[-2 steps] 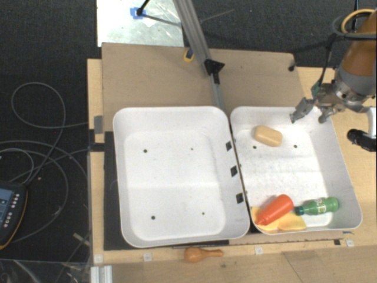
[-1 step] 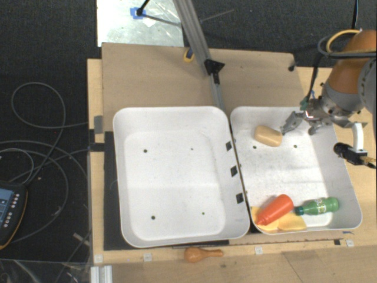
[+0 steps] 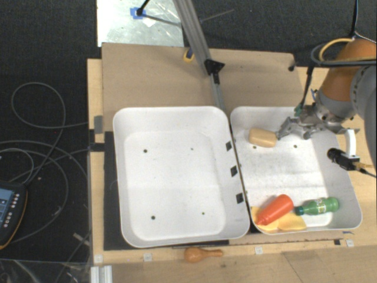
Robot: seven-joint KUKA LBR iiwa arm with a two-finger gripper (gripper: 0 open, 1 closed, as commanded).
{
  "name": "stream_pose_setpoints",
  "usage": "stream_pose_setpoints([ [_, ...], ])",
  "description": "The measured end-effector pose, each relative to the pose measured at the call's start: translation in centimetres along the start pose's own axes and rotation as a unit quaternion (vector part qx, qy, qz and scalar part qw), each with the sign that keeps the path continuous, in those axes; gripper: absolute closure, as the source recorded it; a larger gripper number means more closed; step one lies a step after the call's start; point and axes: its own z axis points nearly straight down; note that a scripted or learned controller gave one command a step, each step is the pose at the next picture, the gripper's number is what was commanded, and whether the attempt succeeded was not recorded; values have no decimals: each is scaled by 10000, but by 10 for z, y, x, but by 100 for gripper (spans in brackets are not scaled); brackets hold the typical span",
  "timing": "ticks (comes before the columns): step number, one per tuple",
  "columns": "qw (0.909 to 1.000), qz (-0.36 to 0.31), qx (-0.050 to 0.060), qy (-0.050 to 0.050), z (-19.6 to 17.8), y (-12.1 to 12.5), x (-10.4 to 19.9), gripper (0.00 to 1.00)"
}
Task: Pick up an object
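In the right bin (image 3: 336,175) a tan rounded block (image 3: 262,137) lies near the far wall. My gripper (image 3: 295,131) hangs just to the right of the block, over the bin's far right part, open, with nothing between its fingers. At the bin's near edge an orange carrot-shaped toy (image 3: 274,209) rests on a yellow piece (image 3: 285,224). A green bottle (image 3: 317,206) lies on its side next to them.
The left bin (image 3: 171,175) adjoins the right one, with black clips (image 3: 233,170) along the shared rim. A tan gourd-shaped object (image 3: 203,253) lies on the bench in front of the bins. A grey pole (image 3: 197,34) slants in from the top.
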Motion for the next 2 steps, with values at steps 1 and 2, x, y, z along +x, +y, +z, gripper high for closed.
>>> stream_pose_setpoints([
  [1, 10000, -12, -30, -11, -14, 2, 0, 100],
  [2, 10000, -13, -47, -11, -78, 7, 4, 100],
])
